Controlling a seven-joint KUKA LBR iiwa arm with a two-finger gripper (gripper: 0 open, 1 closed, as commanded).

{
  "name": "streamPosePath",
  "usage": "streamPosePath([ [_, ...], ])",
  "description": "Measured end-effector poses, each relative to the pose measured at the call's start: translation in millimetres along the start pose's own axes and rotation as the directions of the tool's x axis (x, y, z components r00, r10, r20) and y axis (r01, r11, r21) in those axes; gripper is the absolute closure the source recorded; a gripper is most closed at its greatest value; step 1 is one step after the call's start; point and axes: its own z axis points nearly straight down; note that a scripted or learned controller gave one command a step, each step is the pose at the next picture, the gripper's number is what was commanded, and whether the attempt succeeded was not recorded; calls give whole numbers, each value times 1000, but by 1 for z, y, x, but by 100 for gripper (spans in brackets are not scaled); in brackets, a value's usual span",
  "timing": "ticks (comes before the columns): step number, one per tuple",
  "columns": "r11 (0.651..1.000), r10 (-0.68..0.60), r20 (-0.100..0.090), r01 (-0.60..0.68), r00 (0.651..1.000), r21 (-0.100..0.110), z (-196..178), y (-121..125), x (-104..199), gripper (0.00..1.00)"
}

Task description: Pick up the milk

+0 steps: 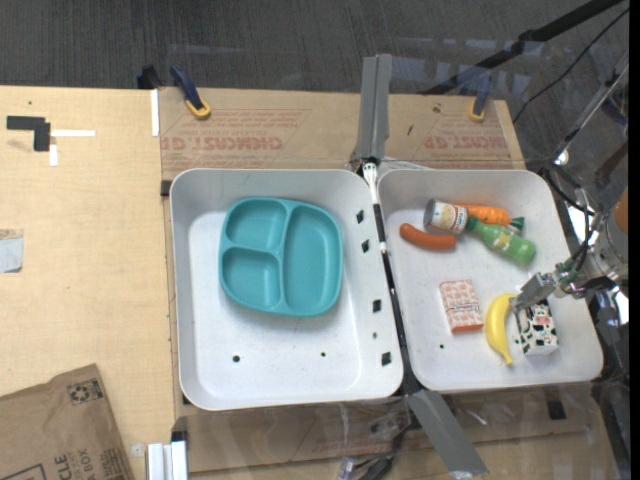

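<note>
The milk [539, 331] is a small white carton with black patches and a red spot. It stands in the right bin [440, 363] near its front right corner, right beside a banana [498, 328]. My gripper [532, 293] reaches in from the right and hangs just above the carton's top, close to or touching it. The carton rests on the bin floor. Nothing shows as held.
The right bin also holds a pink box [460, 305], a red sausage [428, 237], a green bottle [504, 243], a carrot [489, 213] and a small jar [446, 216]. A teal divided plate [281, 256] lies in the left bin [200, 368].
</note>
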Motion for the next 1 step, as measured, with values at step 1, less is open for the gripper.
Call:
streamPosePath([
  [1, 997, -73, 15, 73, 997, -21, 73, 3, -31, 0],
])
